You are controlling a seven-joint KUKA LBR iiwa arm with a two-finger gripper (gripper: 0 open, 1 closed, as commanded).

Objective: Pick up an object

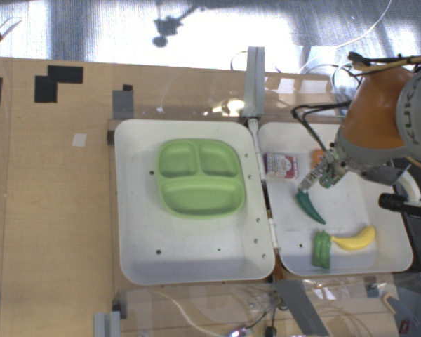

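Scanning from left to right, I logged the left bin (pixel 137 258), well away from the gripper on its far left, holding a green compartment plate (pixel 200 177) that lay flat near the bin's middle. The right bin (pixel 396 262) lay under the gripper and carried the loose items. Just left of the gripper (pixel 321 177) sat a small red-and-white packet (pixel 281 165). Directly below its tip lay a dark green pepper (pixel 310 207), and I judged this the likeliest pick, since the tool hung nearest it. Further below lay a light green vegetable (pixel 321 250), touching a yellow banana (pixel 356 239) just to its right. A small orange item (pixel 317 157) showed close behind the gripper. The arm (pixel 379 114) reached in from the right, wrist angled down into the bin. I could not tell how the gripper was set; nothing was visibly held.
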